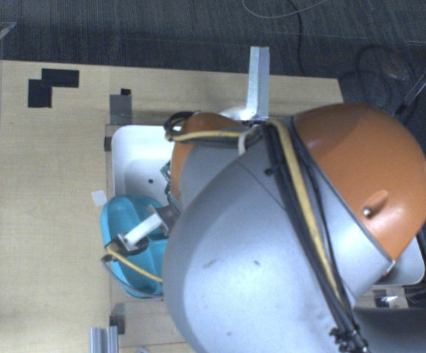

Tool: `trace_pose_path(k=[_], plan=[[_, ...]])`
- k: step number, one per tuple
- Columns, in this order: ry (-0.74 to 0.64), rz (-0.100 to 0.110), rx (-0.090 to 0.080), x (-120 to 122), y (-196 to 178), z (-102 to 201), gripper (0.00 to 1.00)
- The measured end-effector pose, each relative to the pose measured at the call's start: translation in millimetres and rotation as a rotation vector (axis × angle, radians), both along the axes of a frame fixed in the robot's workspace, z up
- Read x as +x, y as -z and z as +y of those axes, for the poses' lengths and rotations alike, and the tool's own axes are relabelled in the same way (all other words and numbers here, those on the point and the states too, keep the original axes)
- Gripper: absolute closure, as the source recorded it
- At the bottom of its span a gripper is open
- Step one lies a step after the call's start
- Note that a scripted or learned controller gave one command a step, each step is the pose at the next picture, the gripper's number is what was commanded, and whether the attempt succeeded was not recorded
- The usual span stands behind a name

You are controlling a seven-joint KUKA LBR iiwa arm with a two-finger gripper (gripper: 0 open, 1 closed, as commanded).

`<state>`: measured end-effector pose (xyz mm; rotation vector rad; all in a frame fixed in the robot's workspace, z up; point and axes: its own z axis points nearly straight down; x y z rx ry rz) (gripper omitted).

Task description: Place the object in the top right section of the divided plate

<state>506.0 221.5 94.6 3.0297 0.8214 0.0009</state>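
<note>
Dark carpet runs across the far side of your camera view, with a thin cable (271, 4) looped on it. Below it lies the pale wooden bench (43, 197), which bears a few black marks (51, 85) near its far left corner.

You see the left white bin (135, 157) only in part. Its far left corner and left wall are visible, and the arm covers everything beyond that. An upright metal post (259, 83) stands at the bin's far edge.

The blue divided plate (121, 223) sits in the near left corner of that bin. Its left rim appears to lap the bin's left wall. You cannot make out the dividers, because the arm hides the plate's right side.

A short white cylinder (143, 230) lies at a slant over the plate, and a yellow cable (135, 265) curves across the blue just nearer to you. You cannot tell whether that cylinder is the object or a part of the tool.

The grey arm (257, 271) with its orange band (367, 168) takes up the middle and right of your view, and black and yellow cables run along its back. The gripper (162, 213) shows only as a dark scrap at the plate's right edge, under the arm. You cannot tell how far open it is or whether it holds anything.
</note>
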Motion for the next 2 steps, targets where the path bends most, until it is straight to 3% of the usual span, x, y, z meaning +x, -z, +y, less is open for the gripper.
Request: trace_pose_path(k=[1,2], plan=[[0.209,-0.012,0.005,-14,5,10,1.0],[-0.173,0.001,0.003,-2,-72,13,1.0]])
